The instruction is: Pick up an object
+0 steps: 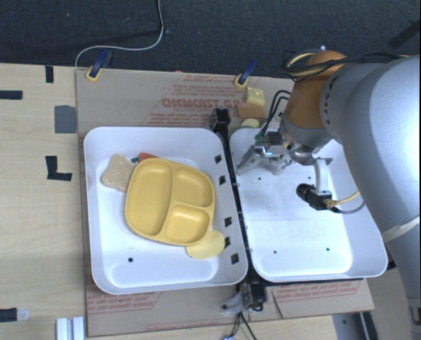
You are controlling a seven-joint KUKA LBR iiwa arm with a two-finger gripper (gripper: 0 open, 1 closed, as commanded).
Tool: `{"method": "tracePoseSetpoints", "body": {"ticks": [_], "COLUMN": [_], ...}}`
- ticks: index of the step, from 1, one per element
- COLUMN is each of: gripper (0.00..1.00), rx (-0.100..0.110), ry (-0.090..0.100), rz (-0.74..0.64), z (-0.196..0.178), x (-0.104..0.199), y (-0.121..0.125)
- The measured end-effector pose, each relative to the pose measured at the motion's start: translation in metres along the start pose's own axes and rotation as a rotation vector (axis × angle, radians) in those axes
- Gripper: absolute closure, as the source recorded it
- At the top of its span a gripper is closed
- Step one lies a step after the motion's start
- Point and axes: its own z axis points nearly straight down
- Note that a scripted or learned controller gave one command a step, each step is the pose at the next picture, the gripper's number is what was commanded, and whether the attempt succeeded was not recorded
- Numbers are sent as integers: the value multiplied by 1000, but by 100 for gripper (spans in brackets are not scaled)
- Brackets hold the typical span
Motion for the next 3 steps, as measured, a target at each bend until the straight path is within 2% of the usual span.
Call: {"method": "tracePoseSetpoints", "body": {"ticks": [1,2,3], "gripper": [0,100,0], "rx": [6,2,2], "ry": [-3,-3,-4], "rz": [0,1,1], "z": [0,-10,-9], "x": [-4,-4,-4], "y": [25,25,25]}}
